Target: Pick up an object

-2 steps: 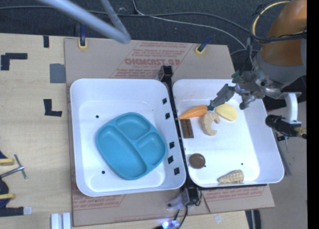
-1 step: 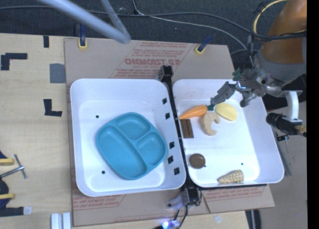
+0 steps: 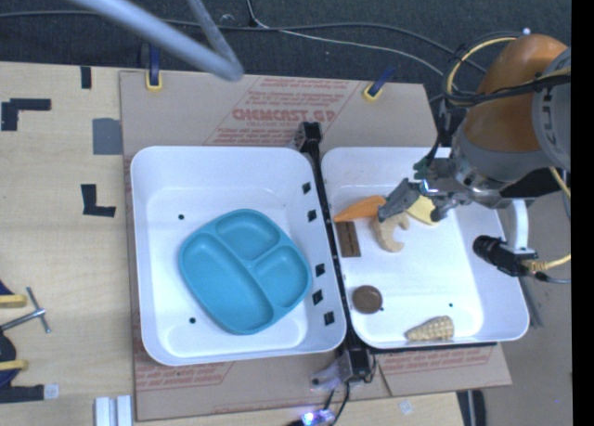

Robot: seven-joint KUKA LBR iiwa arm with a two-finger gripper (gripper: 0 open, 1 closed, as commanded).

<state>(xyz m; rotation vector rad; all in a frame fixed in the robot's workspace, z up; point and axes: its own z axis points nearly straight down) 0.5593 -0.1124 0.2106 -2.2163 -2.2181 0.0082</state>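
Note:
My gripper (image 3: 406, 203) hangs low over the upper middle of the right bin (image 3: 483, 276), reaching in from the right. Just under its tip lies a beige curved piece (image 3: 389, 235). A yellow piece (image 3: 429, 213) lies close against the gripper's right side, partly hidden by it. An orange carrot-shaped piece (image 3: 360, 208) lies to the gripper's left, near the divider. I see nothing clearly held.
A brown flat bar (image 3: 349, 241), a brown round disc (image 3: 368, 299) and a tan ridged cone (image 3: 431, 329) also lie in the right bin. A blue divided plate (image 3: 243, 271) fills much of the left bin (image 3: 158, 192).

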